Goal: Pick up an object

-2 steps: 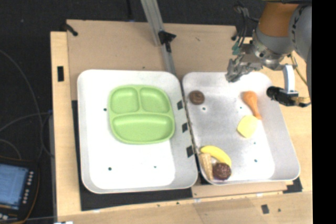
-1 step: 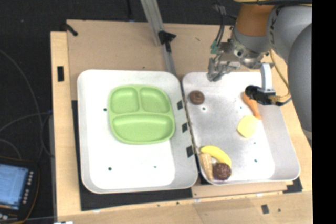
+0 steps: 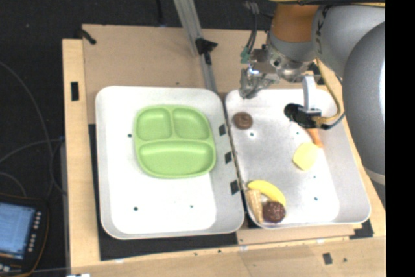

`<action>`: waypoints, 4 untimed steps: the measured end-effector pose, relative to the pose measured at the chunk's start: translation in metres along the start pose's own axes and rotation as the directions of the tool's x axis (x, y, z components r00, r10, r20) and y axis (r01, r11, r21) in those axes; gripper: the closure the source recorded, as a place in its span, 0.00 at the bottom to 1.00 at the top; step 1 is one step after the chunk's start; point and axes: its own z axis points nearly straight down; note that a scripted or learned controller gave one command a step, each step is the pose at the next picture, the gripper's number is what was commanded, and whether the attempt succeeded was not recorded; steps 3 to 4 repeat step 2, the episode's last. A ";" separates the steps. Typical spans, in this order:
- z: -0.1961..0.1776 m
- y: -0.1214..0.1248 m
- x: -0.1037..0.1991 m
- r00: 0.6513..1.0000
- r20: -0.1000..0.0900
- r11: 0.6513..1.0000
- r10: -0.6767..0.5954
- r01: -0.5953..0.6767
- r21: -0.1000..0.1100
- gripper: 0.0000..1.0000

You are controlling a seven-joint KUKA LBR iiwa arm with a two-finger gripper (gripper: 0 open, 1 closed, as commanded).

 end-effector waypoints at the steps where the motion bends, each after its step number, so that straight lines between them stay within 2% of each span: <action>1: 0.002 0.005 0.045 1.000 0.000 1.000 0.001 -0.001 0.001 1.00; 2: -0.011 0.015 0.086 1.000 0.000 1.000 0.000 0.000 -0.001 1.00; 4: -0.011 0.015 0.086 1.000 0.000 1.000 0.000 0.000 -0.001 1.00</action>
